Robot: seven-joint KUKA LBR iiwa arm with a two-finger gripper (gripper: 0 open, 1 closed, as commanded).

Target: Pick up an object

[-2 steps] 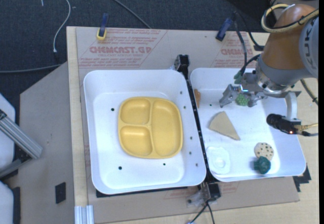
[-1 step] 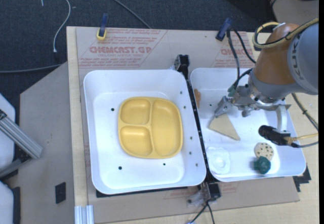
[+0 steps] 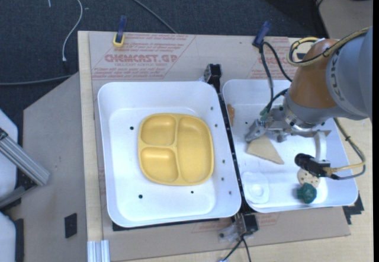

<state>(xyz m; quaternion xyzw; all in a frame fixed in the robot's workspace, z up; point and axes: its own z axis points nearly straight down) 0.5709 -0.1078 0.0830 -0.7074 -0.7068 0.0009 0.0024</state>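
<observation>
In the left white bin (image 3: pixel 112 154) a yellow plastic plate with three compartments (image 3: pixel 176 149) lies flat near the middle, well apart from the arm. The right white bin (image 3: pixel 340 198) holds the smaller things: a tan wedge-shaped piece (image 3: pixel 266 151) lies near the middle of this bin, a small white round piece (image 3: pixel 257 188) lies near the front left corner, and a dark green round piece with a pale top (image 3: pixel 307 191) lies near the front right corner, just under a black part of the arm's tooling.

The end effector (image 3: pixel 267 129) hangs low over the right bin, just behind the tan wedge and maybe touching its back edge. I cannot tell its state, because the wrist covers it.

The step in hand seems to be the approach to the wedge. To do it well, the arm should bring the end effector to the middle of the wedge, lower straight, and close across the narrow sides. The piece is flat and can slide away, so the descent must be slow.
</observation>
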